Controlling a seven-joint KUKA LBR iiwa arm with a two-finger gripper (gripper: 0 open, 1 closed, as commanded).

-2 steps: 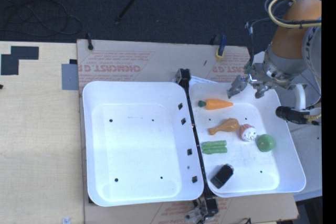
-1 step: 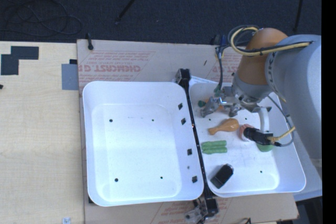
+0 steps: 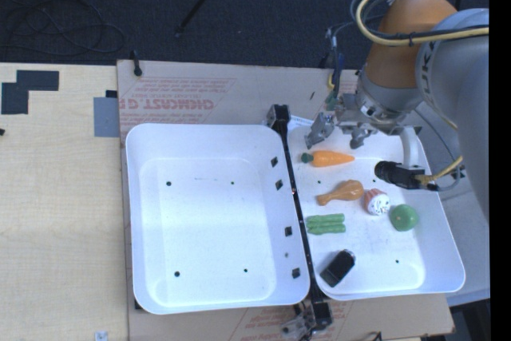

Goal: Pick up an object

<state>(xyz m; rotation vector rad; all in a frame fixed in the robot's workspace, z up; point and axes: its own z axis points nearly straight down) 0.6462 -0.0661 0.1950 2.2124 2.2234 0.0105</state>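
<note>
The left bin [image 3: 206,220] sits against the right bin [image 3: 435,267], which holds 6 things: a carrot [image 3: 331,159] near its top, a tan drumstick [image 3: 342,192], a green pod [image 3: 325,224], a black block [image 3: 338,267], a red-and-white ball [image 3: 377,203] and a green ball [image 3: 404,217]. The gripper [image 3: 338,132] hangs just above the carrot, its 2 fingers spread apart with nothing between them.

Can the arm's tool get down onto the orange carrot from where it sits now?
Probably yes. The tool hangs just above the carrot in the right bin, and nothing lies over or against the carrot.
</note>
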